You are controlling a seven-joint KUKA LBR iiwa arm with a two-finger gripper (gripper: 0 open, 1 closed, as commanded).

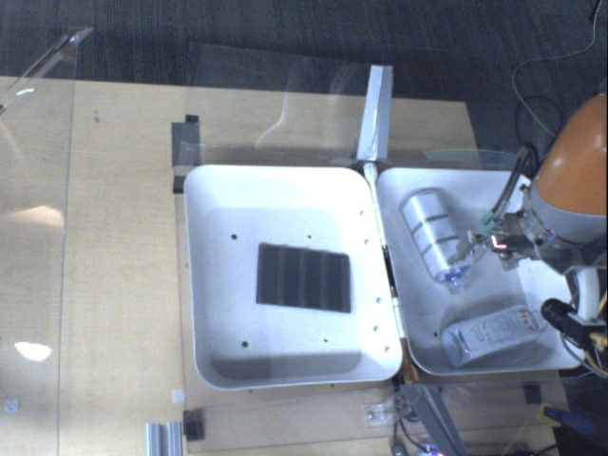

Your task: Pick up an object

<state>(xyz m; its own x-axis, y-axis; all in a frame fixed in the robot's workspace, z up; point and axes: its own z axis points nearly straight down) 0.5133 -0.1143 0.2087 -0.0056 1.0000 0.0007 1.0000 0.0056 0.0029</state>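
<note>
A pale wooden bench (95, 283) filled the left of the scene, with a clear plastic sheet catching reflections along its far left edge, and dark grey carpet (237, 8) ran behind it at the far side. On the bench sat the left shallow white bin (209, 255), a rounded square tray holding a flat dark grey ribbed rectangular mat (304, 277) near its middle. A narrow upright grey divider post (374, 112) stood at the far end of the seam between the two bins. Just right of that seam lay the right shallow white bin (418, 350), and in its far left part rested a silver cylindrical can-like bottle (432, 231), lying tilted with its lower end pointing to the near right. Nearer the front of that bin lay a grey rectangular packet with printed lettering (494, 332), set at a slight slant and apart from the bottle. The two-finger gripper (480, 245) hung over the right bin, just beside the bottle's near right end, where a small bluish cap-like spot showed; whether its jaws were wide, narrow or closed on anything could not be told, since the tip was small and blurred. The grey arm with its orange band (579, 164) reached in from the right, cables trailing near it.
</note>
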